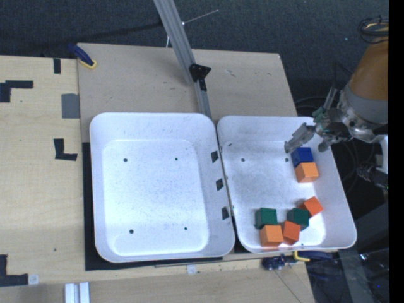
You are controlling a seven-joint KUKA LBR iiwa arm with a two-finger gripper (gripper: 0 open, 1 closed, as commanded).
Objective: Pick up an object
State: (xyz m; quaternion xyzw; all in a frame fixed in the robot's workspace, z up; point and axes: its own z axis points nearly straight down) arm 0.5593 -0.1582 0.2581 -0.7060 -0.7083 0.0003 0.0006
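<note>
My gripper (pixel 309 142) hangs over the upper right part of the right bin (pixel 252 175), open, with nothing between its fingers. One grey finger (pixel 295 140) points down and left; the other sits near the bin's right rim. Just below the fingertips lies a blue block (pixel 303 154), with an orange block (pixel 307 171) touching its near side. At the bin's front lie a tilted orange block (pixel 312 205), two green blocks (pixel 266 216) (pixel 298 217) and two more orange blocks (pixel 271 234) (pixel 291 231).
The left bin (pixel 151 188) stands beside the right one. A slanted metal pole (pixel 180 36) ends at a black clamp (pixel 199 72) behind the bins. A blue and yellow tool (pixel 83 55) lies at the bench's far left corner.
</note>
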